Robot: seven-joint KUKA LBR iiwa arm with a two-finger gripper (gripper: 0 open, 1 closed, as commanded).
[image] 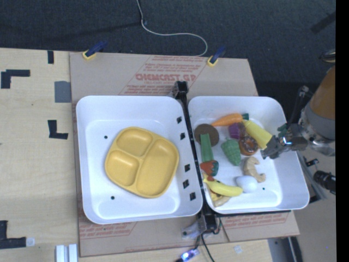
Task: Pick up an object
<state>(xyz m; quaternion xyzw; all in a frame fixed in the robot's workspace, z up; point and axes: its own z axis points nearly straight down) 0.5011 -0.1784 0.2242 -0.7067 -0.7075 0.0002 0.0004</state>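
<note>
The right bin [294, 198] holds a heap of toy food. Nearest the camera lie a banana [223, 189] and a white egg [246, 184], with a tan piece [252, 167] just beyond the egg. Further in, a long green stick [206, 147] runs beside the bin's left wall, with a small red and orange piece [210, 168] at its near end and a brown disc [205, 132] at its far end. A green lump [231, 151] sits mid-bin, next to a round reddish toy [248, 144] and a purple piece [236, 130]. A yellow corn cob [257, 134] slants toward the right wall, and a carrot [228, 119] lies at the far end.

The gripper [271, 149] hangs over the right side of this bin, its tip just beside the corn's lower end and near the reddish toy. Whether it touches either, or how far it is spread, cannot be told; nothing is seen clamped in it.

The left bin [90, 113] holds a yellow divided plate [142, 161], well apart from the gripper.

Beyond the bins, the cardboard sheet [109, 72] bears red print; one word looks like "CHEMCAST", and the rest is too blurred to read.
</note>
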